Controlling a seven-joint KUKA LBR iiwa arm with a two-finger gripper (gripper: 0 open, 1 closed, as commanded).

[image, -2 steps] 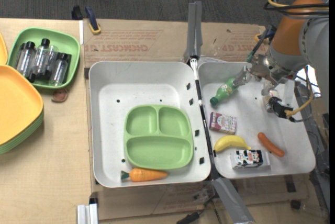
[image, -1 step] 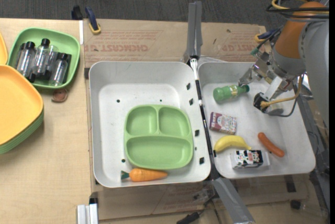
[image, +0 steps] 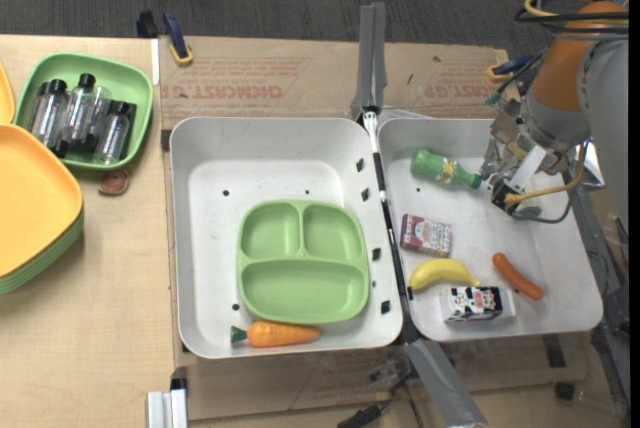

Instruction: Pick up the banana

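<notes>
In the right bin, toward its near left part: the banana, yellow, lying flat, curved, with both ends dipping toward the near side. Just far of it, a small pink-and-purple carton. Just near and right of it, a black-and-white carton on its side by the near rim. To the right of the banana and apart from it, an orange-red sausage-shaped thing, lying at an angle. At the far end of the same bin, a green bottle on its side, narrow end pointing right.

Over the far right part of that bin, the hand, reaching in from the right on the grey arm. Right by the green bottle's narrow end; touching or not, hard to say. Well apart from the banana. Open or closed: cannot tell from this angle.

In the left bin, a green divided plate with three compartments, set toward the near right. Against the plate's near edge, an orange carrot with a green top, lying left to right.

Left of the bins on the wooden tabletop, a green tray holding several dark-capped clear bottles. Near of it, a stack of orange plates, cut off by the left edge. Beyond the bins' far side, a sheet of brown cardboard.
</notes>
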